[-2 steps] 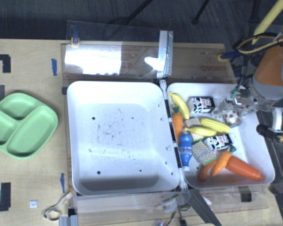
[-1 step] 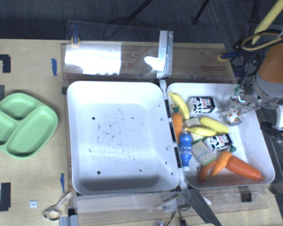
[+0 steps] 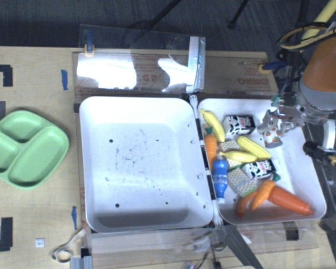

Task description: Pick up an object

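The right bin [image 3: 302, 167] is the landmark. In it, along its left wall, lie a banana [image 3: 213, 124], a carrot [image 3: 211, 149] and a bottle [image 3: 220, 177]. Near its middle lies a corn cob [image 3: 252, 147]. At its front lies another carrot [image 3: 289, 200]. The left bin [image 3: 140, 156] touches it on the left, and a divided plate [image 3: 26, 148] lies further left, on the bench [image 3: 22, 217].

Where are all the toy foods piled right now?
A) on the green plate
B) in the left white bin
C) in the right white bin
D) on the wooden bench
C: the banana, corn, carrot and blue bottle all lie in the right white bin, under the claw.
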`<state>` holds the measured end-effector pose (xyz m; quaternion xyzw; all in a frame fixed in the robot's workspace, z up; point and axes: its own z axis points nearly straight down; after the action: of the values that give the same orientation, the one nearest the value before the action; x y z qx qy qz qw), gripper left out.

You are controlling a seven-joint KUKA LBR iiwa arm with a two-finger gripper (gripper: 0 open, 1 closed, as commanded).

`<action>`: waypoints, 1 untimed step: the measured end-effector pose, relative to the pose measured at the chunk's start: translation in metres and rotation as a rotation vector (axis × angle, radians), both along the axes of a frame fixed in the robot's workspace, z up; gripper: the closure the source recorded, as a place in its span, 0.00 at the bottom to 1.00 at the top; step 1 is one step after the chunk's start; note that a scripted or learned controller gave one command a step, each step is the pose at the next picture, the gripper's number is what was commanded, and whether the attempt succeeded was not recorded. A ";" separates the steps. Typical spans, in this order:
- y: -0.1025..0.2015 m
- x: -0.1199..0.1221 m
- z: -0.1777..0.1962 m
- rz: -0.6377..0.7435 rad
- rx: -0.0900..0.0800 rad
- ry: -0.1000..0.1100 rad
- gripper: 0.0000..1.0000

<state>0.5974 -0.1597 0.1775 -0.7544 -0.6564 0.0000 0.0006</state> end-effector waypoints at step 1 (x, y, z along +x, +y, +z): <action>0.039 0.004 -0.036 0.045 0.000 0.001 1.00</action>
<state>0.6017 -0.1207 0.1411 -0.7395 -0.6732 0.0003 0.0009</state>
